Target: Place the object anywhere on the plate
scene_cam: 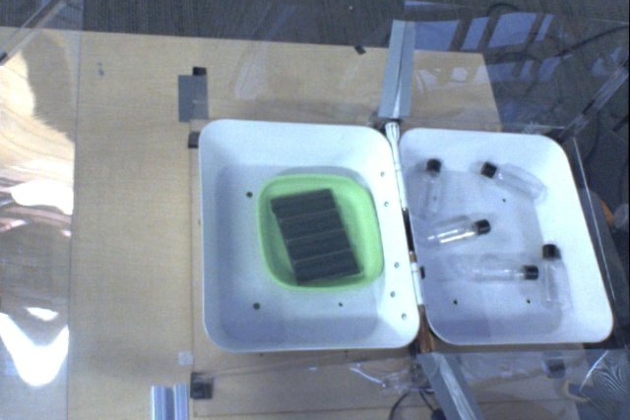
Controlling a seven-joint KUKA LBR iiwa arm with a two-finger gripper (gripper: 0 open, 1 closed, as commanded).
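Sitting side by side on the wooden counter (128, 241) are two shallow white bins. Left bin (226, 310) holds a lime-green square plate (271, 211), roughly centred on the bin floor. On the plate lies a dark grey ribbed rectangular block (315, 237), flat, turned at a slight angle, fully inside the plate's rim. So the task's object rests on the plate.

Right bin (581, 310) holds five clear plastic vials with black caps, all lying on their sides, apart from each other:
- one at far left of the bin (432, 182)
- one at far centre-right (512, 178)
- one near the middle (460, 231)
- one toward the near side (504, 270)
- one at the right (550, 272), near the bin wall

A grey metal bar (398, 71) runs from the far counter edge down to the seam between the bins. Small dark brackets (194, 95) sit on the counter left of the left bin.

Claw state: cannot tell.
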